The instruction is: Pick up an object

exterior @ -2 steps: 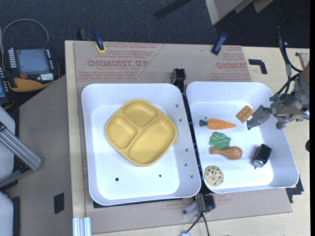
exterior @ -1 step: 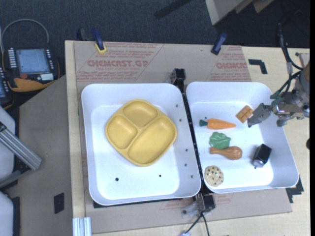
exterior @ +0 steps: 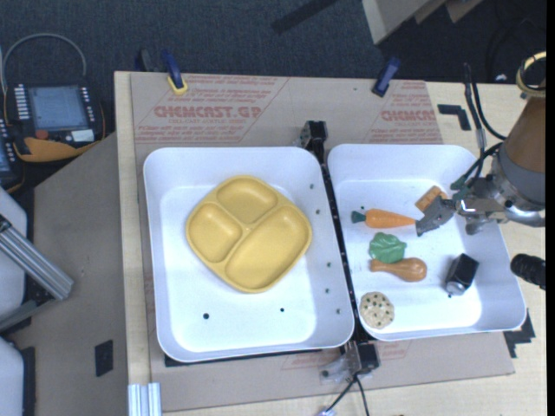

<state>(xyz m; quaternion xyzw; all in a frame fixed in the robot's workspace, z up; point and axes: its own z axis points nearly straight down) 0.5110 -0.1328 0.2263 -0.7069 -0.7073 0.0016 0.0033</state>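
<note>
Carrot (exterior: 387,219) lies just left of the hand (exterior: 444,215), in the right bin (exterior: 494,315).
Approach step: hand spread, pinching nothing; next it should drop lower and shut on the carrot, avoiding the green piece (exterior: 387,248).

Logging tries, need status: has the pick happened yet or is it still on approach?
Done: nothing lifted. The carrot, green leafy piece, drumstick, cookie and black block all lie in the right bin. In hand: the gripper hangs above that bin, right of the carrot. Left: descend, grasp, lift.
</note>
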